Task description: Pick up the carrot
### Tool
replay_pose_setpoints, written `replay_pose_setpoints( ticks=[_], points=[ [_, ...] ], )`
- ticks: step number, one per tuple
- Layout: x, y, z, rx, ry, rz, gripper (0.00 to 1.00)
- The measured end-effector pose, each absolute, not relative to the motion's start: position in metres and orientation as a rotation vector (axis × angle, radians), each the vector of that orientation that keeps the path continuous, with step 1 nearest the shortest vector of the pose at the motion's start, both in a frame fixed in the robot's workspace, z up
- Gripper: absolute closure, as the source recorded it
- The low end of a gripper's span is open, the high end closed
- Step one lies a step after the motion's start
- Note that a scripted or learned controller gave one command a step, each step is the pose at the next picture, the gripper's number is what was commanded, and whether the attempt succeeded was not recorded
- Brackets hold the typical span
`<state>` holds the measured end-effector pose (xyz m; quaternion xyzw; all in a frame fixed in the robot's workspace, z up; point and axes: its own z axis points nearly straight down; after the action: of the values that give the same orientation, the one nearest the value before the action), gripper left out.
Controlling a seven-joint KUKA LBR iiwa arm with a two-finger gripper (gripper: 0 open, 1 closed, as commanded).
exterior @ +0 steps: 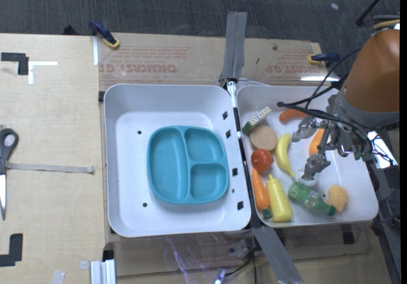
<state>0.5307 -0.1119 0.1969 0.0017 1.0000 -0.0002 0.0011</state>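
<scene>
1. The table (44, 149) is pale wood, with cardboard under two white bins set side by side.
2. The left bin (121, 168) holds a blue divided plate (189, 164), lying flat near its middle.
3. The right bin (359, 209) is crowded with toy food.
4. The arm (375, 76) comes in from the right, its orange band over the right bin's far right corner.
5. The gripper (316, 162) hangs over the middle of the right bin, just above the green bottle; whether the fingers are released or clenched cannot be told, and nothing shows between them.
6. The carrot (259, 190) lies along the left wall of the right bin, below the tomato (261, 159) and touching the yellow bottle (279, 199) on its right.
7. A banana (283, 155) lies between the tomato and the gripper.
8. A green bottle (310, 199) lies near the front wall, with a corn cob (338, 197) just beside it on the right.
9. A round bun (263, 137) sits above the tomato.
10. Scissors (5, 149) rest at the table's left edge.
</scene>
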Motion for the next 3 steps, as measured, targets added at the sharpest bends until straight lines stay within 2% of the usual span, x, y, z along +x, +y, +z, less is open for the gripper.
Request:
replay_pose_setpoints(
  ticks=[1, 2, 3],
  points=[
    [0.564, -0.171, 0.113, -0.027, 3.119, -0.007, 0.00],
    [0.565, -0.170, 0.123, -0.031, 3.115, -0.009, 1.00],
    [0.565, -0.170, 0.123, -0.031, 3.115, -0.009, 0.00]
  ],
)
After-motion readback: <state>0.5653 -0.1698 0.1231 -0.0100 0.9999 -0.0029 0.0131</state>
